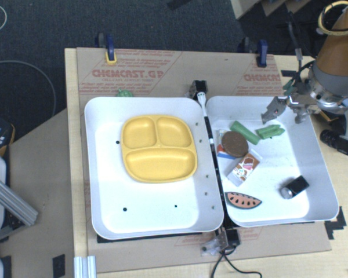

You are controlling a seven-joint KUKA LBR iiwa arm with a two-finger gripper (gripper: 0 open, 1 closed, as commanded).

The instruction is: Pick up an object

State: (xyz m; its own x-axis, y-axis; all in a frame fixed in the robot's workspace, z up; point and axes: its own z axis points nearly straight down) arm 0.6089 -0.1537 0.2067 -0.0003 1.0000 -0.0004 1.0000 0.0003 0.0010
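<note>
Two bins: shallow white plastic trays side by side on the bench, left bin (104,172), right bin (313,172).
Left bin contents: yellow three-compartment plastic plate (159,148), lying flat toward the bin's far edge.
Right bin, far edge: two green bean-pod toys, one longer pod (244,132) and one shorter pod (270,131), just beside each other.
Right bin, left edge: brown round disc (234,143), overlapping a flat red, white and blue packet (222,151); a small red-and-white carton (243,169) lies just nearer.
Right bin, near edge: watermelon slice toy (244,200).
Right bin, near right corner: small black-and-silver cylinder (293,187).
Arm: grey with orange band, over the right bin's far right corner.
Gripper (284,110): metal fingers spread apart, nothing between them, above the shorter pod, not touching.
</note>
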